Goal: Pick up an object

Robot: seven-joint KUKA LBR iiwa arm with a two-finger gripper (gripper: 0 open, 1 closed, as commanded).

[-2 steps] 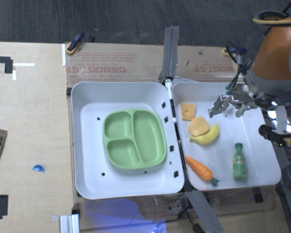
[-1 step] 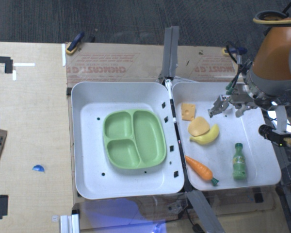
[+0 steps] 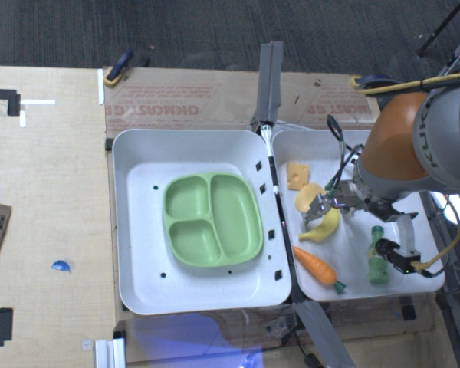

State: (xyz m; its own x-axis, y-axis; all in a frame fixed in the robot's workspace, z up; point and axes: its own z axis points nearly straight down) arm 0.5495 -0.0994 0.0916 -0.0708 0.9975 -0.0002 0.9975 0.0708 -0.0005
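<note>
Two white bins sat side by side on the bench. The left bin [image 3: 130, 228] had a green plate [image 3: 213, 219] in it, with three parts for food. The plate lay flat in the middle of that bin.

The right bin [image 3: 351, 291] had toy food in it. A yellow banana [image 3: 323, 228] lay close to the left side of this bin. Just past it, on the far side, sat a round yellow piece [image 3: 306, 197], and a little farther away lay a piece of cheese [image 3: 297, 175] with holes. An orange carrot [image 3: 317, 267] with a green end lay near the front, pointing toward the left wall. A small green bottle [image 3: 377, 256] lay more to the right, well apart from the carrot.

The big grey arm [image 3: 414, 140] with its orange band reached in from the right. Its gripper [image 3: 316, 211] was down low, right at the far end of the banana and beside the round yellow piece. I could not tell how its tips were set, or whether it had hold of anything.
</note>
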